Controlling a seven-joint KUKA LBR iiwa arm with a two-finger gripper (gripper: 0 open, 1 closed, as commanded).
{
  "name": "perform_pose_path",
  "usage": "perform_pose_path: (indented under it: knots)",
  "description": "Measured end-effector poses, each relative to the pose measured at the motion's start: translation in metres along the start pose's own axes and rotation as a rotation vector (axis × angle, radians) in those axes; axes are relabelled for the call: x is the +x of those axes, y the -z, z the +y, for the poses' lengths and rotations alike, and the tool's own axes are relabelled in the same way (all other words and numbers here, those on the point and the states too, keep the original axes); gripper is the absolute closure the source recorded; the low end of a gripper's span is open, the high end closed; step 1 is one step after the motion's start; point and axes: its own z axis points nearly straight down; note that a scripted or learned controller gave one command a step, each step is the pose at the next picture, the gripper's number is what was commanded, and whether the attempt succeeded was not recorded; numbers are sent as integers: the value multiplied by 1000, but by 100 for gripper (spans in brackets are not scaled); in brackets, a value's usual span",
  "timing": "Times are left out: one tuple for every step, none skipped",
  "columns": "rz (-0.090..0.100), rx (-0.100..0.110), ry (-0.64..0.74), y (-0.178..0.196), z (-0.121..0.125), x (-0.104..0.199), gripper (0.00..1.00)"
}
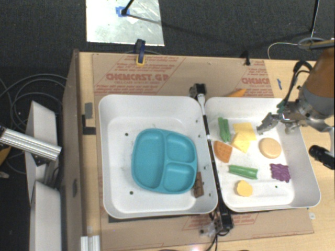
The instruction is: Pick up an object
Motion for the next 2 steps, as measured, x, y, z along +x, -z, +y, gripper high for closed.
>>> perform_pose_path:
  knots:
    - [2,2,5,-54,6,58,0]
    - [-1,1,-4,-120,-8,37,0]
